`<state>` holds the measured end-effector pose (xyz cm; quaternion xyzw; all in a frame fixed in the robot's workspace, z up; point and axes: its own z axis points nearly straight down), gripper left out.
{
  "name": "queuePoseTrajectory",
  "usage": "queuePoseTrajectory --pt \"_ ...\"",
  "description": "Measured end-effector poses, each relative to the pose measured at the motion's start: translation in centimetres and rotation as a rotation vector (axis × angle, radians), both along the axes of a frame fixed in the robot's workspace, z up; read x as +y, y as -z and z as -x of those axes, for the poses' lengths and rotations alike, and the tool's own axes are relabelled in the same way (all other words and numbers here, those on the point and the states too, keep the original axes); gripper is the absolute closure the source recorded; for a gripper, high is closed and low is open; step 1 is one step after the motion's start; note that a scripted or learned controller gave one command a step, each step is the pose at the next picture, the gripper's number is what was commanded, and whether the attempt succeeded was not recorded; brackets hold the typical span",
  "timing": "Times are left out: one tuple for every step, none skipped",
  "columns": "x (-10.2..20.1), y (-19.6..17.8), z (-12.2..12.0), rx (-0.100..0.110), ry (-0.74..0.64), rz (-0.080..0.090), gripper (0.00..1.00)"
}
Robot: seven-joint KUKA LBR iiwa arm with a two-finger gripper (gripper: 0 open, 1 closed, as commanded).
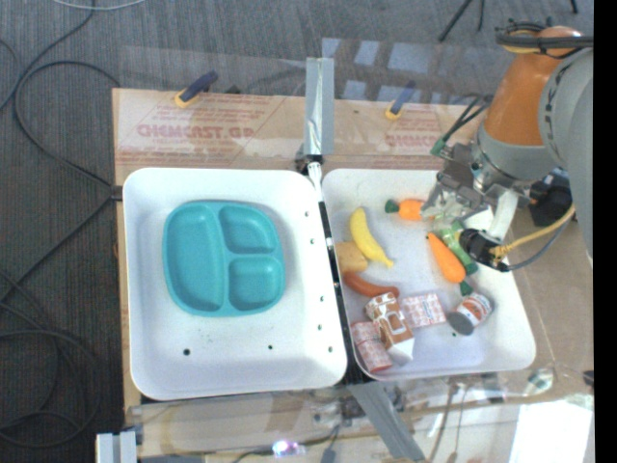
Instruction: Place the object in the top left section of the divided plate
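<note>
Camera view: plate [225, 257] in left bin [145, 355], all sections bare; placing not yet done. End effector [453, 204] low over right bin [511, 350], near carrot [445, 256] and banana [367, 236]; finger state impossible to tell; nothing seen held

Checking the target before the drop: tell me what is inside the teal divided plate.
The teal divided plate in the left white bin shows three bare compartments, nothing in them. No part of it is covered. The toy food lies in the right white bin.
</note>
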<state>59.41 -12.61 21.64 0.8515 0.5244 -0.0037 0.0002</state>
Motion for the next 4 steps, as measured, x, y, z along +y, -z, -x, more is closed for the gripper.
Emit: queuePoseTrajectory --pt "9.7 2.9 -1.3 0.001 -0.109 -0.005 1.0" --pt "19.7 3.6 -3.6 0.0 -0.28 -0.004 1.0" --pt "16.2 3.6 -1.7 0.001 -0.117 -0.003 1.0" --pt "23.8 -2.8 -1.7 0.0 -0.248 -0.003 1.0"
